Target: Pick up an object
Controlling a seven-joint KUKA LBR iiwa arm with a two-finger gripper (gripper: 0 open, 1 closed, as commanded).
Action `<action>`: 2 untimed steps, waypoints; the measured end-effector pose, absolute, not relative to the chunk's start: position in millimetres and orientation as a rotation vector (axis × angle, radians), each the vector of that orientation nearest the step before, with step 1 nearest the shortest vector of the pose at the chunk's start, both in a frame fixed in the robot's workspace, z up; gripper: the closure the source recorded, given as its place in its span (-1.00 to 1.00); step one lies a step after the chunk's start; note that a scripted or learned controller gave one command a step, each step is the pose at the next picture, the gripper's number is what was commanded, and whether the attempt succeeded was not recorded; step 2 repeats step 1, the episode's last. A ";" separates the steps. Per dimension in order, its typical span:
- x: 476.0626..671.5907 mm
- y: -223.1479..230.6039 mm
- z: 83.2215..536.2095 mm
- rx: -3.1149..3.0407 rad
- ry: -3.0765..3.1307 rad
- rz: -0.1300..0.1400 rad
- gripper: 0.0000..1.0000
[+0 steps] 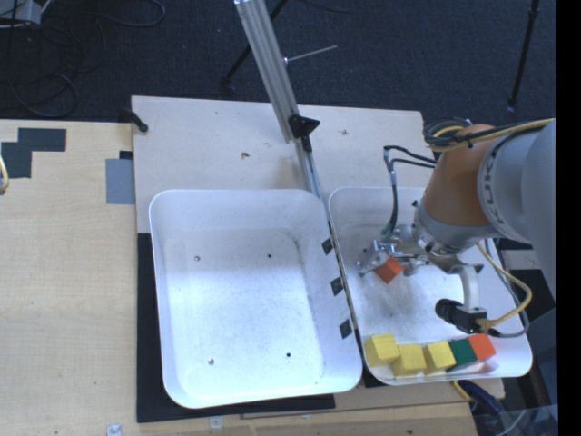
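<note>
My gripper [390, 263] hangs over the middle of the right bin [363, 209], below the grey and orange arm [472, 193]. A small orange block [389, 271] sits between its metal fingers, which are shut on it. I cannot tell whether the block is touching the bin floor. Along the right bin's front edge lies a row of blocks: a yellow block [381, 348], a second yellow block [411, 360], a third yellow block [441, 355], a green block [464, 352] and an orange-red block [482, 344].
The left bin [168, 243] adjoins the right one, with black clips [338, 285] along the shared wall. A slanted aluminium post [275, 75] rises behind the bins. Cables [508, 289] loop beside the wrist on the right.
</note>
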State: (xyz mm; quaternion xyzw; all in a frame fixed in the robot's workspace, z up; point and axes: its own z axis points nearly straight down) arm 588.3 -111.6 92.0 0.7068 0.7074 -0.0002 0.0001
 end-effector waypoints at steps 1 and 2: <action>588.5 -114.7 101.4 2.232 2.213 0.001 1.00; 588.5 -114.7 101.4 2.232 2.213 0.001 1.00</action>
